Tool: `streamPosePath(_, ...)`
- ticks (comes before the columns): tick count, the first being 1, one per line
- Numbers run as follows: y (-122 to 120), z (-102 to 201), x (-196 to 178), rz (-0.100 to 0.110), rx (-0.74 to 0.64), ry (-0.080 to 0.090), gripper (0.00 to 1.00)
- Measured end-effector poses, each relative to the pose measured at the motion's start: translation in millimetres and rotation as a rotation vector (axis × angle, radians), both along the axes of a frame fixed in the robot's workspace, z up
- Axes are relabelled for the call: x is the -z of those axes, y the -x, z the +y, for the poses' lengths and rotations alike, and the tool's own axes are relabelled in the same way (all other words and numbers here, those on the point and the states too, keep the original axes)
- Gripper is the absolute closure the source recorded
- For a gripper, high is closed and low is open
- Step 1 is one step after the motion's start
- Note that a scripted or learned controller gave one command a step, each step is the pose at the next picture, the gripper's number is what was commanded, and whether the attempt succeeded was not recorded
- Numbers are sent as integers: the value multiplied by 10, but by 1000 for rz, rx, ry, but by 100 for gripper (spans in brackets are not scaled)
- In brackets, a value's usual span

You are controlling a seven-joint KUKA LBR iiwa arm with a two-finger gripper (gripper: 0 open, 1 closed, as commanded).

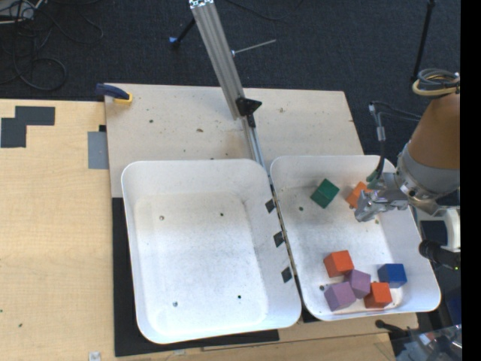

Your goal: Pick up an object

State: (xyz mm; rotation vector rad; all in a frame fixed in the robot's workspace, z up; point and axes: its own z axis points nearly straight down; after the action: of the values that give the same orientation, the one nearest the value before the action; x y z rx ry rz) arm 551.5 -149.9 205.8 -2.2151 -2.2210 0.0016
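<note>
The right bin [301, 292] holds several small blocks. A green block [325, 193] lies near its far side, and an orange block [355, 195] sits just to its right, partly hidden by my gripper [367, 207]. My gripper hangs low over the bin's right part, right beside that orange block. At the near end lie an orange-red block [339, 262], two purple blocks [340, 295] [360, 281], a blue block [392, 274] and another orange block [379, 295].
The left bin [135, 201] sits beside the right one, with black clips [278, 238] along the shared rim. A slanted metal post [222, 59] rises behind the bins. A blue-yellow tool [114, 92] lies at the bench's far left corner.
</note>
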Motion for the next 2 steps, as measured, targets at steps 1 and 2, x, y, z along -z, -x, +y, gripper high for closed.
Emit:
streamPosePath(1,223,468,-18,1,-1,-1,100)
streamPosePath(2,369,921,12,1,0,0,100)
